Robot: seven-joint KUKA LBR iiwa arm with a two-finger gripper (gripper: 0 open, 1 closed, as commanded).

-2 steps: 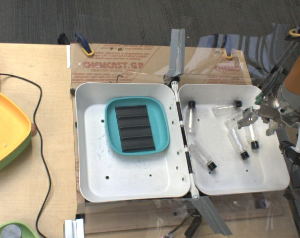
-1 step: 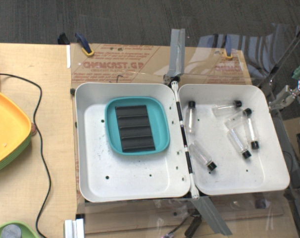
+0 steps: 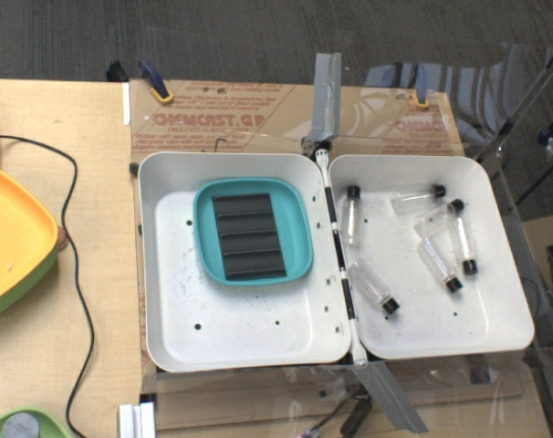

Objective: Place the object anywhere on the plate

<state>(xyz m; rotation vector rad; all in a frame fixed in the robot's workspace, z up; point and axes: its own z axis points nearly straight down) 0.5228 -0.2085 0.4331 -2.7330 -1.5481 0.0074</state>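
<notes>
Currently surface (image 3: 57, 336) is carrying two white bins side by side | left bin (image 3: 167, 327) is holding teal plate (image 3: 299, 235) with dark ribbed insert (image 3: 247, 235) | right bin (image 3: 505, 318) is holding clear black-capped tubes (image 3: 459, 235) scattered apart | hand state: cannot tell

Both white bins (image 3: 167, 327) look like smooth, slightly glossy plastic, the left one lightly scuffed. The teal plate (image 3: 208, 235) is smooth plastic too, carrying a matt black ribbed insert (image 3: 248, 236). The tubes (image 3: 459, 235) are clear and shiny with matt black caps. The surface (image 3: 94, 336) is pale wood-grain laminate beside printed brown cardboard (image 3: 222, 117).
</notes>
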